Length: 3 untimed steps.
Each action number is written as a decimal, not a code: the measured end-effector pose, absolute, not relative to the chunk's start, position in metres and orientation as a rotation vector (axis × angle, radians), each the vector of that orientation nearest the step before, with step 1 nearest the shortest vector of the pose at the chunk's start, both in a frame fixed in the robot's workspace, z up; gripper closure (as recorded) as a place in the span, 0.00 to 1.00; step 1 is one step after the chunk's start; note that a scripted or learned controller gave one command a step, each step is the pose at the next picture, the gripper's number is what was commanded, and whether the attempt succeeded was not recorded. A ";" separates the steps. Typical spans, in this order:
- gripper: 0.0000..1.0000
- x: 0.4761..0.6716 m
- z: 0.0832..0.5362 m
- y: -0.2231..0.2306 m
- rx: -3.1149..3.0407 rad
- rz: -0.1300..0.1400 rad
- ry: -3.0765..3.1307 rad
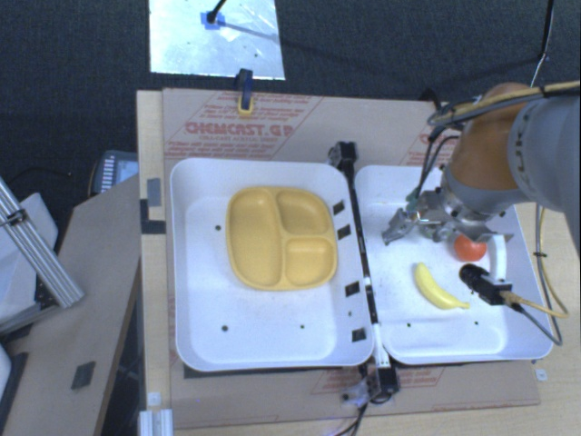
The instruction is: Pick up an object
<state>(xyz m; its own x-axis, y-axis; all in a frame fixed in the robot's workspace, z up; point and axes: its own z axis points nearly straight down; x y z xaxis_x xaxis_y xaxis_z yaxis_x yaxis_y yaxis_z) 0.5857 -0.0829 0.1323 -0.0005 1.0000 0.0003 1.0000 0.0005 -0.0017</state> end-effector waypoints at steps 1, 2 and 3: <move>0.00 0.585 0.082 -0.082 -2.220 0.003 -2.219; 1.00 0.587 0.095 -0.083 -2.224 -0.002 -2.221; 1.00 0.587 0.138 -0.085 -2.225 -0.004 -2.222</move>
